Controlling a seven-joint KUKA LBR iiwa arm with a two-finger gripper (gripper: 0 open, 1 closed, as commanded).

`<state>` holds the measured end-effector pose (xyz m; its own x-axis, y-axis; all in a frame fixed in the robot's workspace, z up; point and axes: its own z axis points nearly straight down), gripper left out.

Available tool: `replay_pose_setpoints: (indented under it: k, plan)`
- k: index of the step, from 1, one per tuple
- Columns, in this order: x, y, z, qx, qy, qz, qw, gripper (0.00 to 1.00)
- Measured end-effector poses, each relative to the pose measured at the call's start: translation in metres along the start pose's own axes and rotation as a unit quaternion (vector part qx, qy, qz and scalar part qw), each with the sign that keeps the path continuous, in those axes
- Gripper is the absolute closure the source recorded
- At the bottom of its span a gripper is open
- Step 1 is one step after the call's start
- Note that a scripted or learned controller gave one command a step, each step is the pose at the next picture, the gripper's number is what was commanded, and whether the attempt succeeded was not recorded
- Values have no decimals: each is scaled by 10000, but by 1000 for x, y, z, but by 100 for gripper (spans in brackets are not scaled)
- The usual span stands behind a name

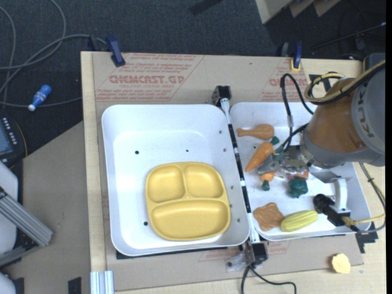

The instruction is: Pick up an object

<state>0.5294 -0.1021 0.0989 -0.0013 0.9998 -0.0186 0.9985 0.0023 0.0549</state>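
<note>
The right bin (358, 195) holds several toy foods. A tan drumstick (256, 131) lies at the back, with an orange carrot (260, 155) just below it. A small orange piece with a green tip (267, 179) and a dark green lump (298, 187) lie mid-bin. A brown piece (268, 214) and a yellow-green corn cob (299, 220) lie at the front. My gripper (280, 163) is low in this bin, right beside the carrot's right end and above the small orange piece. Nothing is visibly lifted.
The left bin (122, 133) holds a yellow divided plate (187, 199). A black divider rail (236, 158) runs between the bins. The arm's orange band (334, 124) and cables overhang the right bin's far side. A small yellow item (340, 263) lies on the bench at the front right.
</note>
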Motion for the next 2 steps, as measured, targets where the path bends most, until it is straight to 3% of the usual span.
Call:
replay_pose_setpoints:
  k: [1,2]
  plan:
    - [2,-1,0,5,-13,8,10000,0]
    - [-2,11,2,137,39,18,9999,0]
